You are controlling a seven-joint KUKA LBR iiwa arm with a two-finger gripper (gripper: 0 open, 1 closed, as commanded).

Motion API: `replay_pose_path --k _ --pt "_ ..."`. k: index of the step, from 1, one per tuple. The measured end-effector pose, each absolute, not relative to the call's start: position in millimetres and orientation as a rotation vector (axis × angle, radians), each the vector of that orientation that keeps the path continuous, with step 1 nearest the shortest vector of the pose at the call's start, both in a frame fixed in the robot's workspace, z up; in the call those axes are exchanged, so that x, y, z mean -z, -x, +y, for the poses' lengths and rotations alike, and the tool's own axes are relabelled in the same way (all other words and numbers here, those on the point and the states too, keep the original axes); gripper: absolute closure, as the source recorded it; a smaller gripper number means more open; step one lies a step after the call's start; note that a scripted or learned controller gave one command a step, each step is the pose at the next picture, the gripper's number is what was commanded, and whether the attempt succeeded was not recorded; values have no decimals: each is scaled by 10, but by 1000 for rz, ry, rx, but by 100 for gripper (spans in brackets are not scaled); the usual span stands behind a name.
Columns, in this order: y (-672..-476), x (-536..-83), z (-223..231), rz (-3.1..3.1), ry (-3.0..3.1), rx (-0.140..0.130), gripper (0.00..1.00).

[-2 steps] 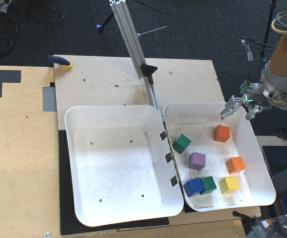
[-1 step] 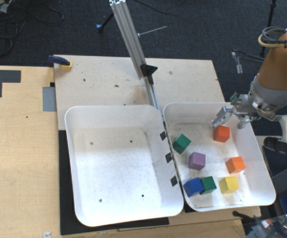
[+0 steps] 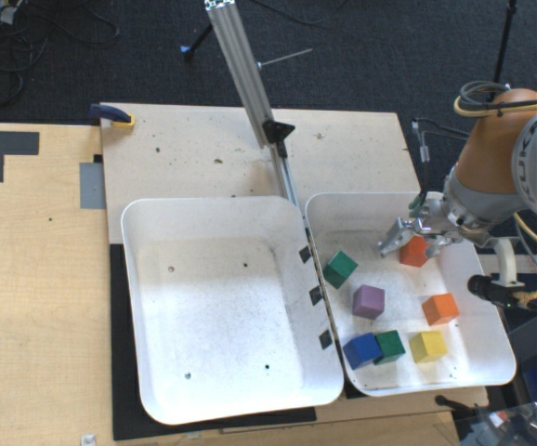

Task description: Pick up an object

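Red cube [image 3: 415, 252] sits right at the gripper [image 3: 417, 235], in the right bin's [image 3: 491, 372] far part. It seems pinched between the fingers, but the view is poor. Other cubes lie nearer the camera.

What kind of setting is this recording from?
Most likely a robotics lab bench for grasping trials: two shallow white bins side by side, coloured blocks such as the purple one, a grey-and-orange arm, and cables on dark carpet.
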State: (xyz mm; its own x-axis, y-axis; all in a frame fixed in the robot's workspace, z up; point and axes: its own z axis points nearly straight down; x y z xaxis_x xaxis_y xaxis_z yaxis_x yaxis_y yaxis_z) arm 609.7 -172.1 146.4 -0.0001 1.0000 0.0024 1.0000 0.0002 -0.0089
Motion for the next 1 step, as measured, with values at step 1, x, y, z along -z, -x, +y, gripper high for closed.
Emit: replay_pose_path --k 1 --pt "-6162 -1190 -1738 -2233 2236 16 0"
